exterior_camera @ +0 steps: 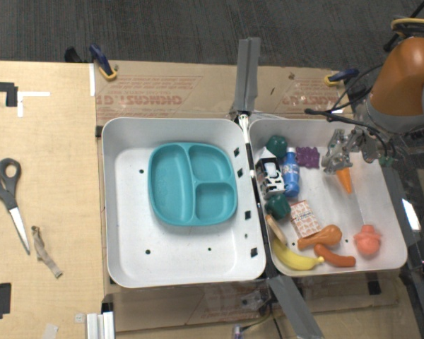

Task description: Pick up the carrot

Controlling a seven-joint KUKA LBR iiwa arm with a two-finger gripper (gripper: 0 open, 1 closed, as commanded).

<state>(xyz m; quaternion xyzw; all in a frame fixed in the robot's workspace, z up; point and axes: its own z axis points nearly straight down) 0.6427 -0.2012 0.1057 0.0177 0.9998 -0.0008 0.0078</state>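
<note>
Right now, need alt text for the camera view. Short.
The gripper hangs over the right bin, with the carrot pointing down just below it. Around it in that bin lie a banana, a purple grape bunch, a blue bottle and other toy food; the left bin holds a teal divided plate.

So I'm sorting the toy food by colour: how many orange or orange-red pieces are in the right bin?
4: the carrot under the gripper, a drumstick, a sausage at the front, and a peach-coloured fruit front right. Others could be hidden under the arm.
</note>
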